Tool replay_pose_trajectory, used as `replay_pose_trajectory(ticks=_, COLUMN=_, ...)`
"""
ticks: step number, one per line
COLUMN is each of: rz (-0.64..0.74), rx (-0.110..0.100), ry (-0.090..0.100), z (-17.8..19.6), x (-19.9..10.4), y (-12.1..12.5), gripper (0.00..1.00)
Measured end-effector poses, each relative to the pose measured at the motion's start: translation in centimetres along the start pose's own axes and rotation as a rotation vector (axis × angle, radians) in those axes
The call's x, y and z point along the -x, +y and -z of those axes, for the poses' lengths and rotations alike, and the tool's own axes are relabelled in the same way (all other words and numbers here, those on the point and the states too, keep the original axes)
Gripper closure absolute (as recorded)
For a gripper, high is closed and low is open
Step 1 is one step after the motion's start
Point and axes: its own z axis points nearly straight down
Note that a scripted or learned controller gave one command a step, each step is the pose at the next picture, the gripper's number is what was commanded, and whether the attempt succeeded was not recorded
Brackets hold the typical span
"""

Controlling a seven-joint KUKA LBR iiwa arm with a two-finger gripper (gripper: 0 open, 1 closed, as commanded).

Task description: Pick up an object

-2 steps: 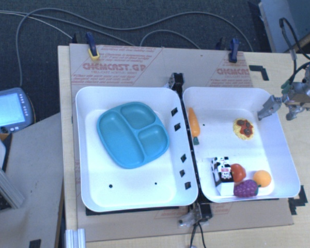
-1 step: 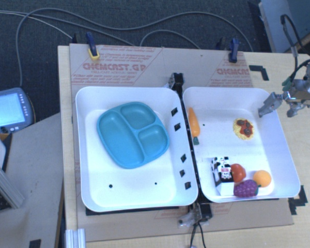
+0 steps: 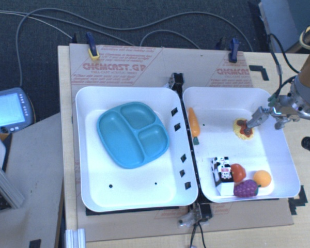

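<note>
My gripper (image 3: 263, 124) hangs open over the right bin (image 3: 279, 143), near its right wall. Its left fingertip is right beside a small red and yellow toy (image 3: 243, 129) on the bin floor, and nothing sits between the fingers. An orange carrot (image 3: 194, 123) lies along the bin's left wall. At the front of the bin a black-and-white patterned block (image 3: 222, 169), a red tomato-like ball (image 3: 238, 172), an orange ball (image 3: 262, 179) and a purple grape bunch (image 3: 246, 188) are clustered together.
The left bin (image 3: 93, 190) holds a blue divided plate (image 3: 133, 134). Black clips line the wall between the two bins. Blue clamps (image 3: 92, 45) hold the board at the back. A grey handheld screen (image 3: 8, 110) rests at the far left.
</note>
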Motion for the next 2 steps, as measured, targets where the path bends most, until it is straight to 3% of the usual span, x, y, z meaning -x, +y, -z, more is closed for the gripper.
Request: replay_pose_trajectory(ticks=2, rz=0.000, rx=0.001, ry=0.000, z=-10.1, x=-0.7, y=-0.8, gripper=0.00)
